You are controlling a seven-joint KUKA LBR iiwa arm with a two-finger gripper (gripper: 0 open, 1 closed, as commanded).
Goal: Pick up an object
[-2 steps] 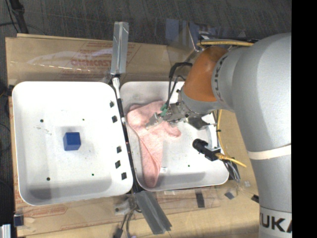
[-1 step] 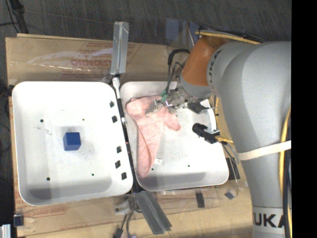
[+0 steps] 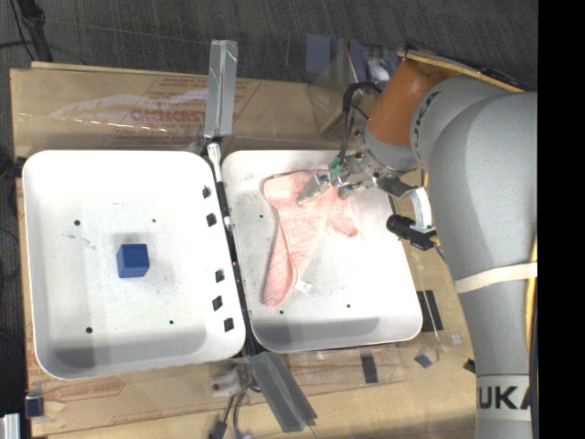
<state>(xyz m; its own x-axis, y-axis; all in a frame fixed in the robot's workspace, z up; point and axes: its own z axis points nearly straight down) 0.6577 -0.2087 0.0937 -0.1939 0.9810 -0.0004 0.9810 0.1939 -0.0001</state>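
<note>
- The gripper [image 3: 327, 184] is low in the right bin [image 3: 388, 323], near its far edge, right above the upper part of a pink cloth [image 3: 291, 236].
- Its metal fingers [image 3: 315, 187] reach the cloth's top fold; how far apart the jaws stand cannot be made out, nor whether any cloth lies between them.
- The pink cloth lies crumpled in the right bin: a wide bunched part near the far edge and a long narrow strip running toward the near edge, close to the bin's left wall.
- A blue cube [image 3: 133, 260] sits in the left bin [image 3: 55, 355], a little left of its middle, well apart from the gripper.
- The grey arm [image 3: 484, 199], with its orange band [image 3: 395, 108], comes in over the right bin's far right corner.
- Both bins rest side by side on a brown cardboard sheet [image 3: 110, 108].
</note>
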